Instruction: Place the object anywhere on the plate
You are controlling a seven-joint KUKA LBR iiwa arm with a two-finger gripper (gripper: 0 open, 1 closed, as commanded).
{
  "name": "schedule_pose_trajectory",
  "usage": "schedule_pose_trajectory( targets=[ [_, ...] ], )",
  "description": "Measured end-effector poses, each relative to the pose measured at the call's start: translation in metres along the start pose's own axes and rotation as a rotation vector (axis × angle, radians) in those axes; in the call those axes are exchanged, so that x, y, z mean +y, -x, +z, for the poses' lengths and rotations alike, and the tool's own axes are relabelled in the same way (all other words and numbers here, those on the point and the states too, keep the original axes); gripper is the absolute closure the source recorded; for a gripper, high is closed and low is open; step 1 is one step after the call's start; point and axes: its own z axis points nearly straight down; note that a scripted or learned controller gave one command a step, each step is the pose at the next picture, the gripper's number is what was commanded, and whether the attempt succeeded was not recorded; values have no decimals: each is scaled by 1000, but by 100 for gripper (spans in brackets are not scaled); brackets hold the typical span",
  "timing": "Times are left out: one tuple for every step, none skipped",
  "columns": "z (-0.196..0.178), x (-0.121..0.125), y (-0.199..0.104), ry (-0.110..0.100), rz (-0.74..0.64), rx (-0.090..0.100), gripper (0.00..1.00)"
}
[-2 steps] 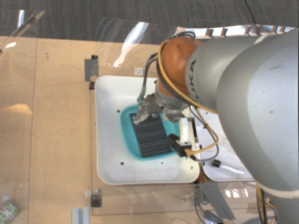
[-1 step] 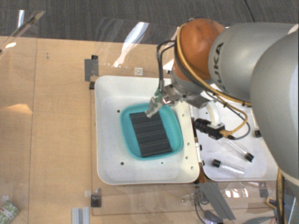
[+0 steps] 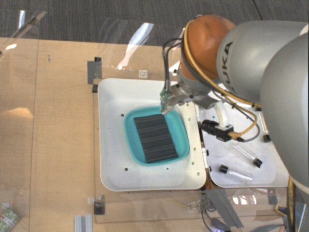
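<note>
Teal plate (image 3: 157,139) carries one dark ribbed block (image 3: 155,138); hand (image 3: 165,105) grip unclear.

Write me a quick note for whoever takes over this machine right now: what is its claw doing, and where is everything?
Gripper: low over the far right edge of the teal plate; whether its fingers are open or shut cannot be told.
Things: the dark ribbed block lies flat on the plate, in the left bin. Small clear tubes lie in the right bin.
Done: the block looks placed.
Left: probably just lifting the arm away.
</note>
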Motion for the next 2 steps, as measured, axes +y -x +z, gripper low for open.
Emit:
schedule_pose_trajectory(
  targets=[
    [41, 45, -62, -10, -128, 1, 100],
    [41, 45, -61, -9, -128, 2, 0]
  ],
)
